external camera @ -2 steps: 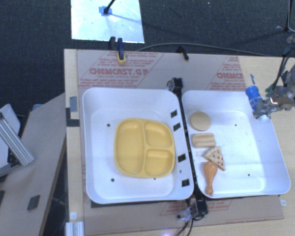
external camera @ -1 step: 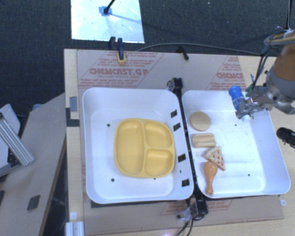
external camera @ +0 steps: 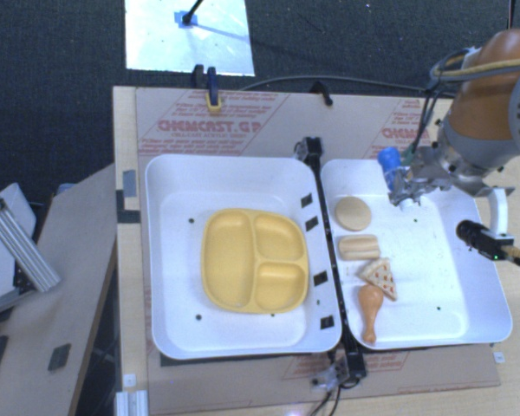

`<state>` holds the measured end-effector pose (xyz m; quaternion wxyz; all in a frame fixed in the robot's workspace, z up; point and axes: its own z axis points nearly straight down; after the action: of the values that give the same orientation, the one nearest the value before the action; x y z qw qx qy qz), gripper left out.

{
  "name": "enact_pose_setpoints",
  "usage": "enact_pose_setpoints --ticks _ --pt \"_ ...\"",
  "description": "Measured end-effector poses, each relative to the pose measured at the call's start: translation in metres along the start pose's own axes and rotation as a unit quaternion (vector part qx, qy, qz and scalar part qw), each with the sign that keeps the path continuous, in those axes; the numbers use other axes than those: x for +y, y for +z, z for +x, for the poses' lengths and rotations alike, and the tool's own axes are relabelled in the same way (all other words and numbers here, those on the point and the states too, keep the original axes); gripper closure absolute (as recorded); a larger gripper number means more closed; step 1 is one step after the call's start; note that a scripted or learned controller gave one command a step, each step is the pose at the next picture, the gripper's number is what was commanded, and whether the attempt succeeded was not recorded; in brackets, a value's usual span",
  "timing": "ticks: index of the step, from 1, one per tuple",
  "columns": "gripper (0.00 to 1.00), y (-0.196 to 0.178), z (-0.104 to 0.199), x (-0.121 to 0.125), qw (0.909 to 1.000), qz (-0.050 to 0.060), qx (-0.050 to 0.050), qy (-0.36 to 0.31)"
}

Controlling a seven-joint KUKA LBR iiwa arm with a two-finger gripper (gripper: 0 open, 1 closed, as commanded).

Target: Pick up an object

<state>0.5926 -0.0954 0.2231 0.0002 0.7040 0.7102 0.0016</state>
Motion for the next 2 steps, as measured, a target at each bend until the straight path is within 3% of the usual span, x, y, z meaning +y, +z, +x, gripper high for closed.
enact_pose_setpoints --ticks 2 --pt "1.0 0.012 0.108 0.009 1.0 0.001 0.0 -0.001"
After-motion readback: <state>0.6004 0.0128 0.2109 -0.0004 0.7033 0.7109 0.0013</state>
